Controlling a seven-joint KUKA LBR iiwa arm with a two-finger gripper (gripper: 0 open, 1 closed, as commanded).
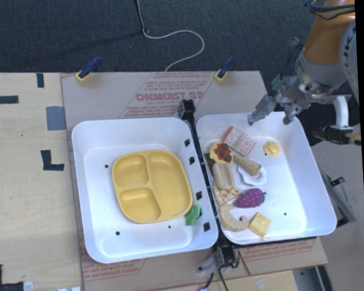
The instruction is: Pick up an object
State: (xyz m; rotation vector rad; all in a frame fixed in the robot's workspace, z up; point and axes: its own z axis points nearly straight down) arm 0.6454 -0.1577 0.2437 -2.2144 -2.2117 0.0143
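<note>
While the grey arm with its orange band (329, 37) reaches in from the right, its hand (271, 114) hangs above the far rim of the right shallow white bin (312, 184), its two fingers spread apart with nothing between them. Below it in that bin lie a flat pink-and-white packet (239, 141), a small yellow duck-like toy (271, 148) near the right, a red-and-yellow toy (219, 152), a tan bone-shaped piece (248, 166) on a white scrap, a pale bread-like roll (222, 176), a purple grape bunch (250, 198) and a yellow cheese-like wedge (259, 224). Across the divider, the left white bin (89, 177) holds a yellow three-compartment plastic tray (151, 186), with a small green piece (193, 215) just beside its near right corner. Both bins rest on a cardboard sheet (161, 94) on the bench (25, 180).
</note>
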